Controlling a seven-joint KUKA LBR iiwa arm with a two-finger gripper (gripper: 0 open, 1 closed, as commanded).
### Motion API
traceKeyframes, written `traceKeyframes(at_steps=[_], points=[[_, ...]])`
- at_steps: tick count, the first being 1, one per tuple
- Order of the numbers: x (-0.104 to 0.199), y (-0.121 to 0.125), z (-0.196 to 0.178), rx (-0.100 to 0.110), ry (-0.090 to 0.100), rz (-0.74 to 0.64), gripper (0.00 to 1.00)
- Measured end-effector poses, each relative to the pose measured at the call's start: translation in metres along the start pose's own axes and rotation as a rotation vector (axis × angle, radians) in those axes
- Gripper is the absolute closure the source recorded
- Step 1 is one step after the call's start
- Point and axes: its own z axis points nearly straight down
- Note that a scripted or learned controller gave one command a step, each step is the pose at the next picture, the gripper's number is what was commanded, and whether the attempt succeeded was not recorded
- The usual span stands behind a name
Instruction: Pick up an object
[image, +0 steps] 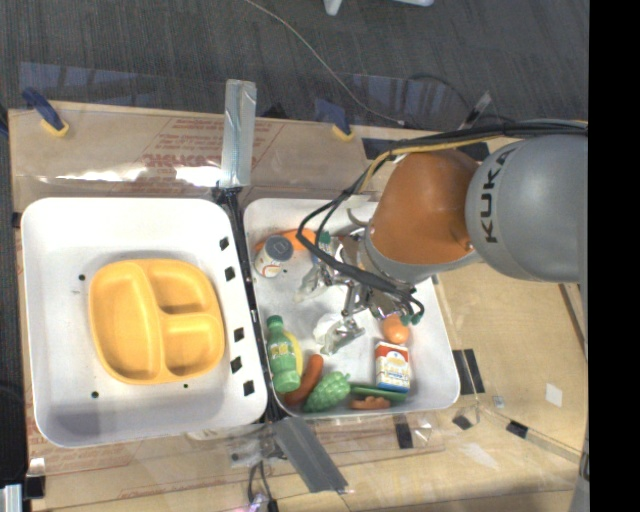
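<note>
My gripper (341, 326) hangs low over the middle of the right bin (440, 372), under the orange wrist band. Just right of it lies a small orange ball (397, 331), and below that a small carton (393, 367) with a red top. At the bin's front left a green bottle (282, 353) with a yellow label stands beside a red sausage (307, 377) and a green bumpy toy (328, 392). A carrot (371, 402) rests along the front wall. A round white and orange toy (273, 255) sits at the back left. I see nothing held by the gripper.
The left bin (50, 300) holds a yellow divided plate (155, 320). The arm's grey body and its cables cover the right bin's back right corner. A black divider with clips runs between the two bins.
</note>
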Motion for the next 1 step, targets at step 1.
traceKeyframes(at_steps=[1], points=[[0.0549, -0.0286, 0.0007, -0.001, 0.003, 0.051, 0.0]])
